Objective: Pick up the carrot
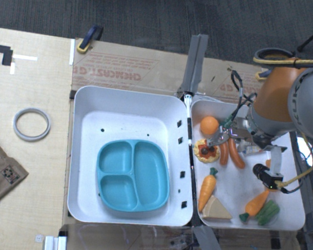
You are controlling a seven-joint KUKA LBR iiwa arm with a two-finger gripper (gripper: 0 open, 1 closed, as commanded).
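Observation:
Two carrots lie in the right bin (291, 218). One carrot (207, 189) with a green top sits near the bin's left wall, pointing toward the front. The other carrot (257, 202) lies at the front right, beside a green vegetable (268, 213). My gripper (223, 137) hangs low over the back left of that bin, above the red sausages (235, 154) and next to the small pizza (206, 151). It is well behind both carrots and touches neither. The wrist and cables hide its tips.
An orange (209, 124) sits at the back left of the right bin, and a sandwich wedge (216, 209) at the front. The left bin (81, 140) holds a blue divided plate (133, 175). A tape ring (32, 124) lies on the bench at left.

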